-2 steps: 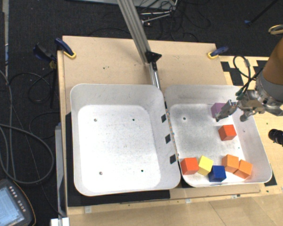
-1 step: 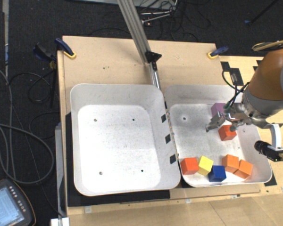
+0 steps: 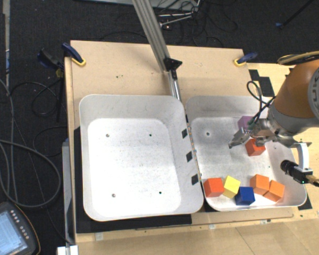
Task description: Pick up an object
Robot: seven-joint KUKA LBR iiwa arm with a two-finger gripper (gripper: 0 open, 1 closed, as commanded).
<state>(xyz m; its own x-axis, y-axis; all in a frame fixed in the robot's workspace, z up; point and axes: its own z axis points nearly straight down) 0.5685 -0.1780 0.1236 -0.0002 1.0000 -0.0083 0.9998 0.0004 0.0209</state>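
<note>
Camera view: my claw (image 3: 246,138) low in right bin (image 3: 212,118), jaw state could not tell. Red-orange block (image 3: 255,148) lay just beside claw tip, on near-right side. Purple block (image 3: 245,122) sat behind claw.

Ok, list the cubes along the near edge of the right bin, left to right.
Orange cube → yellow cube → blue cube → orange cube → orange cube.
</note>
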